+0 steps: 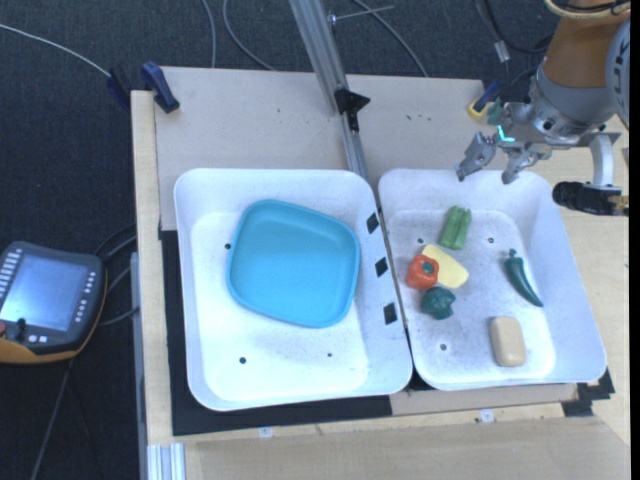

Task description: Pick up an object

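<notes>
My gripper (492,168) hangs above the far rim of the right bin (570,278), open, with nothing between its fingers. Below it in that bin lie a light green piece (456,227), a red pepper (423,272) against a yellow piece (447,267), a dark teal lump (438,303), a dark green chilli (521,277) and a tan block (507,340). The light green piece is the nearest to the gripper, a little toward the front and left of it.
The left bin (200,268) holds a turquoise square plate (293,262). A slanted metal pole (320,48) runs down to the gap between the bins. A blue clamp (160,85) sits at the bench's back left corner. A handheld pendant (45,298) lies on the floor at left.
</notes>
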You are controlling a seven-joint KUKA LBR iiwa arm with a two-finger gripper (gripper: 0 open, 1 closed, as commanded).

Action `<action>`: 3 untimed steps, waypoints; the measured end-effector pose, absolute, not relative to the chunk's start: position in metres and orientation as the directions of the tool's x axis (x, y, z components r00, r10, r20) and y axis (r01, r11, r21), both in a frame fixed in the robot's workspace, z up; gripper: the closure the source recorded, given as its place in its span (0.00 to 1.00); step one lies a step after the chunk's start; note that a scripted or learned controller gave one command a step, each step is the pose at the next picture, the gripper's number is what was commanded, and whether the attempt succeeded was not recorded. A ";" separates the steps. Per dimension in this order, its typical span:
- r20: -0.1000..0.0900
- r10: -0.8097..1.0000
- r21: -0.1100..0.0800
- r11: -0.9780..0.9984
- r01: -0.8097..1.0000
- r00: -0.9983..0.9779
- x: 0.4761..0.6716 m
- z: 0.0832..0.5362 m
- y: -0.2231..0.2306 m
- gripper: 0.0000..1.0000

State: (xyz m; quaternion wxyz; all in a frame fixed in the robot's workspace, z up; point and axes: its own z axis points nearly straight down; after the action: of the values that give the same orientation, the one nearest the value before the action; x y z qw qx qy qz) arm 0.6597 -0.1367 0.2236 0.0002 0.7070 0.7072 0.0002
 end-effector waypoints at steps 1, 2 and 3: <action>0.000 1.000 0.000 0.000 1.000 0.000 0.660 0.224 -0.137 0.00; 0.001 1.000 -0.004 0.000 1.000 0.000 0.651 0.166 -0.139 0.00; 0.000 1.000 -0.003 0.001 1.000 -0.001 0.644 0.122 -0.136 0.00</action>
State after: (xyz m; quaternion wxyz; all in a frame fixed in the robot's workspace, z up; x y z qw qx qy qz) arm 0.6444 -0.1357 0.1220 -0.0013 0.7069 0.7073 -0.0010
